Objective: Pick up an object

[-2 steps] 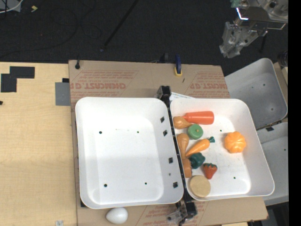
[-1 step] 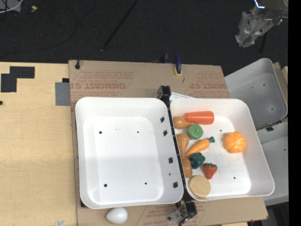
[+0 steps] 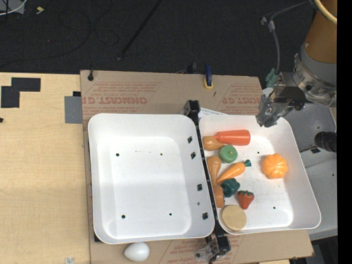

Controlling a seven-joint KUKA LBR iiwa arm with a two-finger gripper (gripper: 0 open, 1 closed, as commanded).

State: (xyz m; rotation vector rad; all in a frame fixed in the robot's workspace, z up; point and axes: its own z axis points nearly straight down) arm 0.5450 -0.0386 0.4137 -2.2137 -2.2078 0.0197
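Observation:
The right bin (image 3: 297, 213) holds several toy foods. A red-orange sausage shape (image 3: 233, 137) lies near its back, with a green round piece (image 3: 229, 154) below it. A carrot (image 3: 231, 171), a dark green piece (image 3: 230, 186), a small red pepper (image 3: 245, 198) and a tan disc (image 3: 234, 218) run toward the front. An orange pumpkin (image 3: 274, 166) sits apart on the right. My gripper (image 3: 268, 117) hangs over the bin's back right corner, above and to the right of the sausage, with nothing seen between its fingers.
The left bin (image 3: 143, 175) sits beside the right one, with a black clip strip (image 3: 199, 169) along their shared wall. A white egg shape (image 3: 136, 251) lies on the cardboard in front of the left bin. Cables hang behind the arm.

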